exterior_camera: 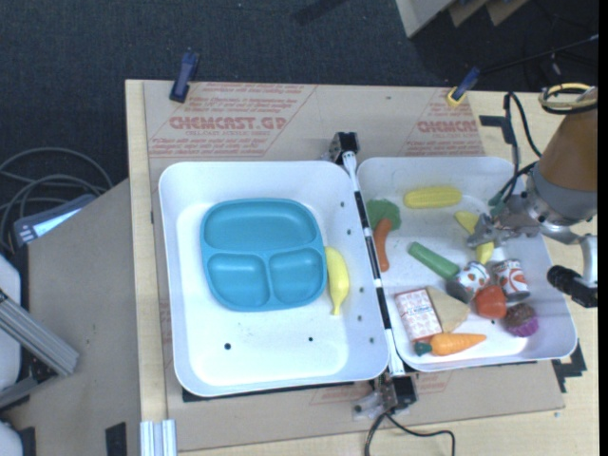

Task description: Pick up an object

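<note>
Camera view, from above at a slant. Surface (275,122): a board bearing two shallow white bins side by side.

Left bin (190,350) — holds a blue divided plate (263,253) lying flat, and a banana (337,278) lying lengthwise just beside the plate's right edge, near the wall shared with the other bin.

Right bin (418,171) — holds the crowd of toy foods, a loose scatter that reads as stock for picking rather than an arrangement: corn cob (432,197) near the far wall; a carrot with green top (381,228) along the left wall; a green cucumber-like piece (433,258) in the middle; a small box (417,313); an orange carrot (456,343) at the near wall; a red tomato-like piece (490,302); a dark purple piece (521,321).

Gripper (486,234) — low over the right side of the right bin, above small yellow pieces (465,221). Whether it touches them is unclear. I cannot tell how far the fingers are parted, nor see anything held between them. Judged: the pick is not yet achieved.
</note>
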Robot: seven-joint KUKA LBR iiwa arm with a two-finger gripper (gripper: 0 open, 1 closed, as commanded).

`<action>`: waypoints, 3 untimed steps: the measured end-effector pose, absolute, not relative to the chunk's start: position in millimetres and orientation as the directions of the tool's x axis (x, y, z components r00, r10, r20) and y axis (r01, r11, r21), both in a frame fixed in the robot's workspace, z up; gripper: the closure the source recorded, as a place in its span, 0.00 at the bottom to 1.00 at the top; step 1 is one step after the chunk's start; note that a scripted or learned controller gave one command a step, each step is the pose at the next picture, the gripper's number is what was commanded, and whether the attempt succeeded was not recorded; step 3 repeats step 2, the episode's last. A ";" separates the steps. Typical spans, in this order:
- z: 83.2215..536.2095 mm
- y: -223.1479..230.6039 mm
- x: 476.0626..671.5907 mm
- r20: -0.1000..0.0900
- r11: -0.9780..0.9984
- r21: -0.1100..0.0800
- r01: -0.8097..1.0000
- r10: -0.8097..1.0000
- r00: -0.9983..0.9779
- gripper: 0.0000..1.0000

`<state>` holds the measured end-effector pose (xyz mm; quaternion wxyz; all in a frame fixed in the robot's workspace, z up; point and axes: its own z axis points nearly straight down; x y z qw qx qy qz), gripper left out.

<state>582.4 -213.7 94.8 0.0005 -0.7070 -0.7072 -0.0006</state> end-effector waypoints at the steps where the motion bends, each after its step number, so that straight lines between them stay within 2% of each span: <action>1: 142.6 -126.7 589.0 0.001 0.002 0.002 1.000 1.000 -0.002 1.00; 2: 213.9 -43.0 567.1 0.001 0.001 0.001 1.000 1.000 -0.001 1.00; 3: 213.9 -43.0 567.1 0.001 0.001 0.001 1.000 1.000 -0.001 1.00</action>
